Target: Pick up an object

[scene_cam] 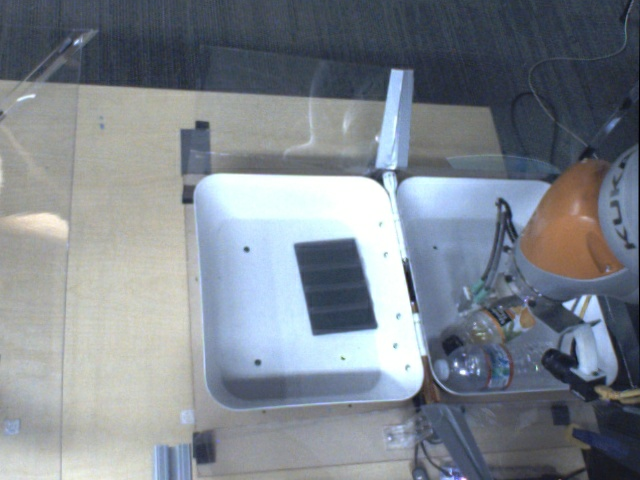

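I can see two white bins: the left bin [215, 268] and the right bin [440, 228]. One dark ridged pad [335, 286] lies there, and one clear bulb [465, 366].

There is one camera, and it sits high above the wooden bench [110, 268]. It looks down at a slant, so the far edge of the bench is at the top of the picture and the near edge is at the bottom. The left bin [225, 298] lies near the middle of the picture and shows whole. The right bin [440, 228] is beside it and runs toward the right edge. The camera is far enough back to see dark floor [250, 8] beyond the bench.
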`<state>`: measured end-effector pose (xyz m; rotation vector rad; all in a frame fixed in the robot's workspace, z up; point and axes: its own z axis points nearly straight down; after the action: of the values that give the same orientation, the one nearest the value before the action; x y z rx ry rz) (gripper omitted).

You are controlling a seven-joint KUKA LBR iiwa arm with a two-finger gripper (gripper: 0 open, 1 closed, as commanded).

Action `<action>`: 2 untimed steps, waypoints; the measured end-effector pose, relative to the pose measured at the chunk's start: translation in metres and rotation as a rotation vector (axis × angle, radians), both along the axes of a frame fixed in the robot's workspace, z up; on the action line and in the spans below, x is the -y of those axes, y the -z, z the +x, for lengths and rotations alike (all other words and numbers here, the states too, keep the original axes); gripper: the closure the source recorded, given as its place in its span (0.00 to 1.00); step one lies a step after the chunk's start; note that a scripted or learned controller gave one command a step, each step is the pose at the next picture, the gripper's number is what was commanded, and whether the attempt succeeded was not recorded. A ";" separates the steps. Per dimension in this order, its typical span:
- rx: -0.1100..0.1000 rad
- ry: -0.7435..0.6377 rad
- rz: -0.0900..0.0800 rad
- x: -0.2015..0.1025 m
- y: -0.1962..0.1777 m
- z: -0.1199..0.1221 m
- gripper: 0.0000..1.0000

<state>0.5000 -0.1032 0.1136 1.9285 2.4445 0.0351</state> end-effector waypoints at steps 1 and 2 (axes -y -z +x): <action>0.000 0.000 0.000 0.000 0.000 0.000 0.00; -0.021 -0.138 -0.006 -0.013 0.023 0.007 0.00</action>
<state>0.5069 -0.0905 0.0902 1.7634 2.5835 0.0109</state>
